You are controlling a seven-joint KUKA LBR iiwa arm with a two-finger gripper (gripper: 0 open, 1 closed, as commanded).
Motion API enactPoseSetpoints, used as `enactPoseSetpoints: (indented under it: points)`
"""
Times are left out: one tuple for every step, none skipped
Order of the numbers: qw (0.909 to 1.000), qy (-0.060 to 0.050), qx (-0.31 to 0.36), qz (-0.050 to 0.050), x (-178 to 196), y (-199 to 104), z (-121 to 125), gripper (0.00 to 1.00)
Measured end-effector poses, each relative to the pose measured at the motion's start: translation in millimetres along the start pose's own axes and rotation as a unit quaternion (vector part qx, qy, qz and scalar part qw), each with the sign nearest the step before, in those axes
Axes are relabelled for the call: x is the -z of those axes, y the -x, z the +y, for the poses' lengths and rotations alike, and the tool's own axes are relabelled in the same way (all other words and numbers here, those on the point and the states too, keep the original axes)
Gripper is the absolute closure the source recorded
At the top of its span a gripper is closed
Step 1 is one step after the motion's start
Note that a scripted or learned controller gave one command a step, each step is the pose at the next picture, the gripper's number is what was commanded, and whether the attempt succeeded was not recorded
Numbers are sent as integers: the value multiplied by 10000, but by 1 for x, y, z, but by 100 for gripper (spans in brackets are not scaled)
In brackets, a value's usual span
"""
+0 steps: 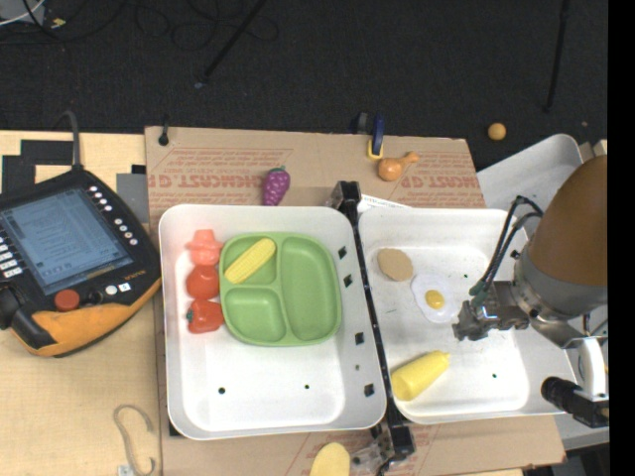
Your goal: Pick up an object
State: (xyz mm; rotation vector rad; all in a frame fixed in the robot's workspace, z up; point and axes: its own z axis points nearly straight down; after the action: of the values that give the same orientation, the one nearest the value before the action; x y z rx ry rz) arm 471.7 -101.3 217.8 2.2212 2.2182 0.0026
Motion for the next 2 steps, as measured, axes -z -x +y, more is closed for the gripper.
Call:
enactPoseSetpoints:
  points:
    - [10000, -18, 2, 5, 10, 1, 0, 100]
    - [10000, -37, 24, 15, -1, -55, 8, 100]
